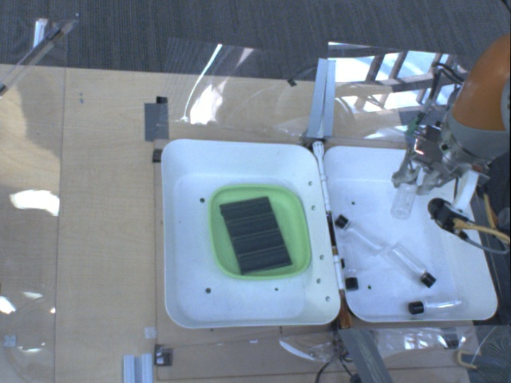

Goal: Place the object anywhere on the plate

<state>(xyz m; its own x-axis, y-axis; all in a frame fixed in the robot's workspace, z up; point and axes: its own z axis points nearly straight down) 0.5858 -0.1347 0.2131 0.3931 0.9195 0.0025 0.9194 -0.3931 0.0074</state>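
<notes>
Bench: pale wood top (96, 214), two shallow white bins side by side, clear plastic sheeting behind them.
Left bin (180, 294): holds a green plate (299, 242), roughly square with rounded corners, sitting near the bin's middle.
Plate load: dark grey ribbed block (255, 234) lies flat on the plate, tilted a little, well inside the rim.
Right bin (479, 294): holds several clear plastic tubes with black caps, scattered over the lower half.
Tube one (367, 240): long, lies at a slant from the divider toward the bin's middle, black cap at its upper left end.
Tube two (411, 266): just beside the first one, black cap at its lower right end.
Tube three (431, 305): near the front wall, lies almost level, black cap on its left end.
Loose cap (350, 282): small black piece close to the divider.
Arm (483, 94): orange band and grey wrist at the right edge, over the right bin's back corner.
Gripper (409, 188): points down over the right bin's upper part, fingers closed narrow on a clear tube (402, 204) that hangs upright below them.
Held tube position: above the right bin, well apart from the plate.
</notes>
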